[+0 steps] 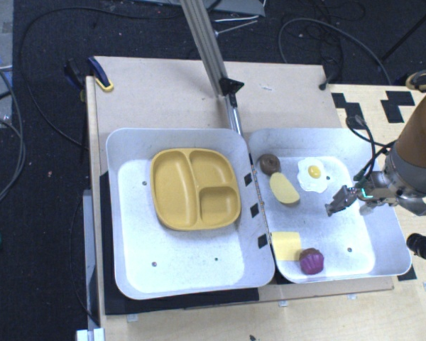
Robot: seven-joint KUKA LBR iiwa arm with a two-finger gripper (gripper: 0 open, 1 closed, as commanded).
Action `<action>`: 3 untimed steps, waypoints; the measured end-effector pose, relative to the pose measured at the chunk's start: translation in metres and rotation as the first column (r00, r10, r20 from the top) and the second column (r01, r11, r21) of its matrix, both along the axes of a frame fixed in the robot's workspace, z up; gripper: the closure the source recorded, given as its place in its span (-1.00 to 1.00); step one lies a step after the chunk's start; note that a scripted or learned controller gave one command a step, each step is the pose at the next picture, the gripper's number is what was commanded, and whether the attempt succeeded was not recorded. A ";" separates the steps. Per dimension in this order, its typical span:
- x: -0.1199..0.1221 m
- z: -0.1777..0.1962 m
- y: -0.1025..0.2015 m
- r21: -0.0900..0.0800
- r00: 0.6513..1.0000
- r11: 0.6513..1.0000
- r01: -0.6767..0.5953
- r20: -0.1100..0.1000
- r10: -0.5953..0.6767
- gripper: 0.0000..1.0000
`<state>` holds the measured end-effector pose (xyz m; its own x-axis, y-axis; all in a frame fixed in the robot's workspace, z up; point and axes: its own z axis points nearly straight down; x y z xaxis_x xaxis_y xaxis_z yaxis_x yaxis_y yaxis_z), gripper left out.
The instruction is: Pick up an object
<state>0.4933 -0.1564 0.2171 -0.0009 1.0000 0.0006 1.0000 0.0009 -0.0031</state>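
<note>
Two shallow white bins stood side by side on the pale wooden surface (163,91). The left white bin (128,261) carried a yellow plastic plate with three compartments (196,189), lying flat near its middle. The right white bin (390,251) held five small things. A brown round piece (270,164) lay at the far left part, and a pale yellow oval piece (285,189) lay just beside it, on the near side. A toy fried egg, white with a yellow centre (314,174), lay to the right of these two. A flat yellow square block (285,246) lay at the near left part, and a purple round toy fruit (312,261) was just beside its near right corner. The tool (336,206) of the grey arm (412,169) was over the right part of this bin, near the egg but apart from it. It grasped nothing, and I cannot tell if it was released or clenched.
</note>
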 end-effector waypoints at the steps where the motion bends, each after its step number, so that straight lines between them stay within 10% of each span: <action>1: 0.001 0.001 0.000 0.000 1.000 1.000 0.000 0.002 0.000 -1.00; 3: -0.004 -0.114 -0.003 0.001 1.000 1.000 0.002 -0.001 -0.002 -1.00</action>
<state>0.4889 -0.1595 0.1029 0.0009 1.0000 0.0018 1.0000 -0.0009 -0.0046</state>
